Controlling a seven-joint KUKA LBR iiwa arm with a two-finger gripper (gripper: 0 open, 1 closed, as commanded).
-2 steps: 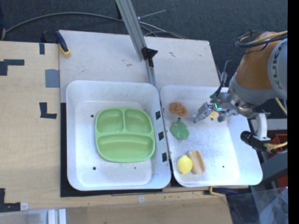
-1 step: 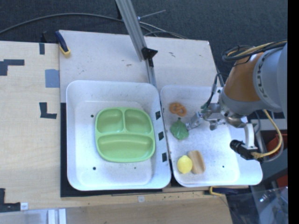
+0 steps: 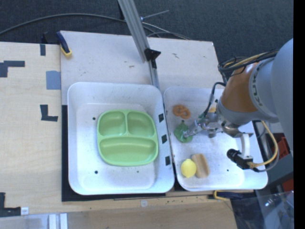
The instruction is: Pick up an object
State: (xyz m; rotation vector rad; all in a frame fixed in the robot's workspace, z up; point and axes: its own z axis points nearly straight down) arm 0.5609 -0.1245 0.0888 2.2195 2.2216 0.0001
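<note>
The right bin (image 3: 248, 178) holds several small objects. A green leafy toy (image 3: 181, 133) lies left of its middle, and my gripper (image 3: 192, 129) sits low right against its right side. An orange pretzel-like piece (image 3: 180, 111) lies just beyond, toward the back. Near the front lie a yellow lemon (image 3: 188, 168) and a tan bun (image 3: 201, 165), touching each other. The grey arm with its orange band (image 3: 238, 97) comes in from the right above the bin.
In the left bin (image 3: 81, 175) lies a green divided plate (image 3: 127, 137). A slanted metal pole (image 3: 136, 23) ends in a black clamp at the bins' back edge. A black cable (image 3: 240, 159) loops over the right bin's right side.
</note>
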